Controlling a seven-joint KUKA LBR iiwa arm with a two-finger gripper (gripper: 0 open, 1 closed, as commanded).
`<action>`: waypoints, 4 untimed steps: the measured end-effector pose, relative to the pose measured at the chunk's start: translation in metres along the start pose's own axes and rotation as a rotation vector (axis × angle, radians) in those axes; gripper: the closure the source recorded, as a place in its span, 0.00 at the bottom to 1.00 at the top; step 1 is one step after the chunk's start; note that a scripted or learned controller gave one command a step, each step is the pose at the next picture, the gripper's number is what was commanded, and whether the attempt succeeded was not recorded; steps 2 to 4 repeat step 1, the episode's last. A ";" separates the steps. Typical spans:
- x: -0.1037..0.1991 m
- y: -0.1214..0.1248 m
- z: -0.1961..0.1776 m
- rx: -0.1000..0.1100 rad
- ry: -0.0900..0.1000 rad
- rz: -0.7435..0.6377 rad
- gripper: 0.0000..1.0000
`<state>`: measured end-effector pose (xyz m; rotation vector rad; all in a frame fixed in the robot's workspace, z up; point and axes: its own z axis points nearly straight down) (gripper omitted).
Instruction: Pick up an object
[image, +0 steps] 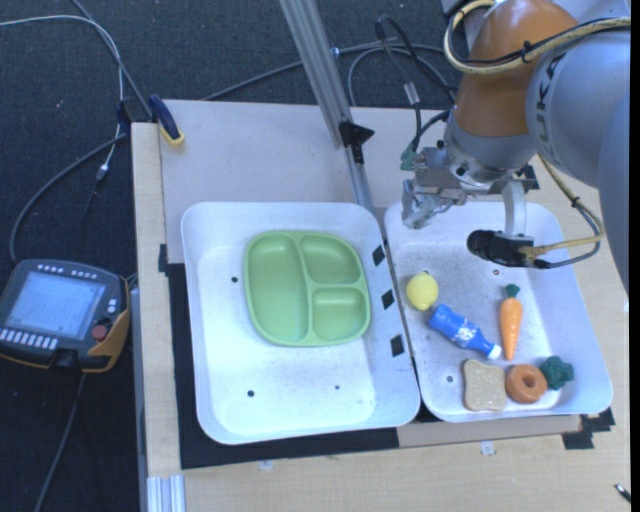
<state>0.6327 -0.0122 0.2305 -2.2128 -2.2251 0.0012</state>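
Note:
The right bin (575, 330) holds a yellow lemon (422, 291), a blue bottle (463, 331) lying on its side, an orange carrot (511, 321), a slice of toast (484, 385), a brown donut (525, 383) and a dark green broccoli piece (558, 372). My gripper (424, 207) hangs over the bin's far left corner, above and behind the lemon, apart from every object. Nothing shows between its fingers.
In the left bin (215, 330) lies a green divided plate (305, 288). A metal post (325, 75) slants up behind the bins. A black camera unit (500, 247) sits on the arm over the right bin's back. A teach pendant (60, 315) lies off the bench, left.

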 end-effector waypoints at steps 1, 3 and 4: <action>0.056 -0.010 0.010 0.001 0.001 -0.001 1.00; 0.056 -0.010 0.010 0.001 0.001 -0.001 1.00; 0.056 -0.010 0.010 0.001 0.001 -0.001 1.00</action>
